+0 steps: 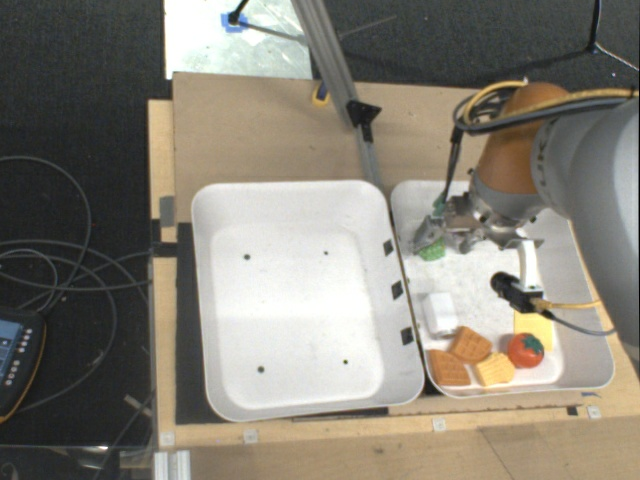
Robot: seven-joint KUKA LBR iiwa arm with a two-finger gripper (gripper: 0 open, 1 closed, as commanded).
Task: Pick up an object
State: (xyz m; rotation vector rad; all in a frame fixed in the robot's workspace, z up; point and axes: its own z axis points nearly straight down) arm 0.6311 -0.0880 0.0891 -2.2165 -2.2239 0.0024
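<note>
My gripper (436,234) is low over the far left part of the right bin (590,368), under the arm's orange band. A small green object (432,252) lies right at the gripper's tip, touching it or just below it; part of it is hidden by the gripper. Nearer the front of that bin lie a white block (440,314), two orange waffle-like pieces (468,344) (449,369), a yellow-orange piece (495,370), a red tomato-like object (526,349) and a yellow block (533,328).
The left bin (205,298) stands beside the right one, their walls touching at the middle. A grey pole (330,48) slants down to the bench behind the bins. A black cable end (508,288) hangs over the right bin.
</note>
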